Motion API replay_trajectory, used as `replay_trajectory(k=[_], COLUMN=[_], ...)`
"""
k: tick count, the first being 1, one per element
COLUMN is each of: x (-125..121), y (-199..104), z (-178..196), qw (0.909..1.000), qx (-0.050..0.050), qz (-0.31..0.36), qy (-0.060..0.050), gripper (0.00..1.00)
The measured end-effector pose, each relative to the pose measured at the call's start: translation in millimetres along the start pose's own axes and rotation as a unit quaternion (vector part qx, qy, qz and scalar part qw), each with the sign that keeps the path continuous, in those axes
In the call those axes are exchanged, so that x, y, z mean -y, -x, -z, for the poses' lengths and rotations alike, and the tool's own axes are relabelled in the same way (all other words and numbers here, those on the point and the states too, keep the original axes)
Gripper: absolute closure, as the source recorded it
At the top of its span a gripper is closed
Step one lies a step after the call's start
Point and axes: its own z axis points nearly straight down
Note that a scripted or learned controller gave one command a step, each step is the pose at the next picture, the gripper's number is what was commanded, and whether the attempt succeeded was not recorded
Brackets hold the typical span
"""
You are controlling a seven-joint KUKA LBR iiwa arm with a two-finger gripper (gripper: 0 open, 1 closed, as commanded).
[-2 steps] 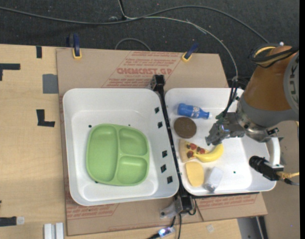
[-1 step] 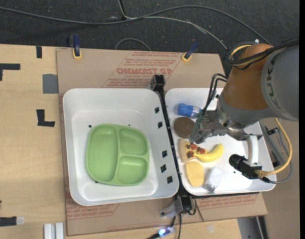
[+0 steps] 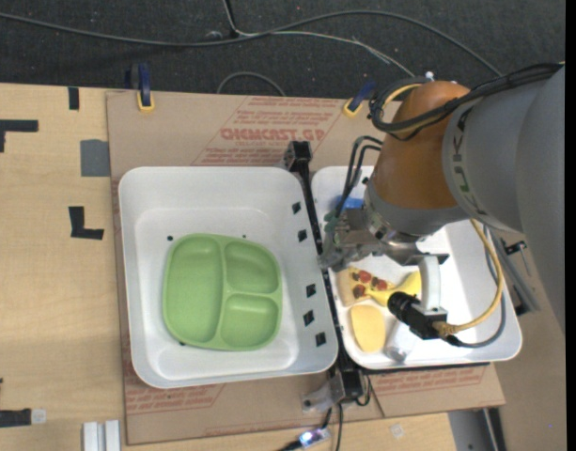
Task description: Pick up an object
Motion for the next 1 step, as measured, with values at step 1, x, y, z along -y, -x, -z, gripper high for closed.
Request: replay_trajectory(k=[1], x=[5.1], y=[-43.9], z=[-0.6], qw=[1.0000], qx=[0.000], qz=[-0.001], qy=[0.000], gripper=[1.00])
